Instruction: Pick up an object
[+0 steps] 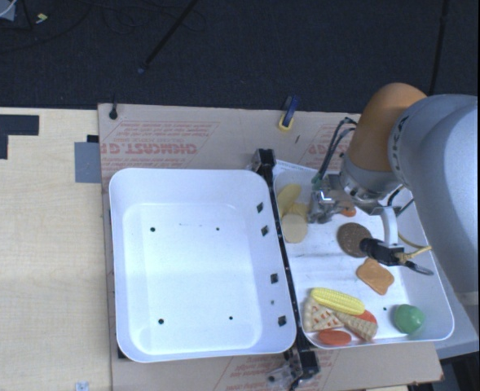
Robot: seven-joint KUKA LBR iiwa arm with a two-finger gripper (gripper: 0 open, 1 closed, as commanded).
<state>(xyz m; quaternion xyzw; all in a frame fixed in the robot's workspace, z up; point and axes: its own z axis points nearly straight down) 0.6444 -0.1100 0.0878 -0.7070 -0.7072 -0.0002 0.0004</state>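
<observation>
Object to pick: not yet settled. We see every candidate lying on the floor of the right bin (435,320), none lifted. We use this bin as landmark. At its far-left corner sit two pale pieces (291,210); mid-bin a brown disc (354,239) and an orange slab (375,276); along the near edge a corn cob (335,300), a waffle wedge (337,321) and a green ball (407,318). The end effector (324,205) hangs low over the far-left part, just beside the pale pieces.

We judge the pick not done: approach only, grasp and lift remain.

Hard to read: the end effector is small and dark against clutter, so we cannot tell whether it is apart or together, nor whether it touches anything. The arm's bulk (435,177) covers the bin's far-right corner.
</observation>
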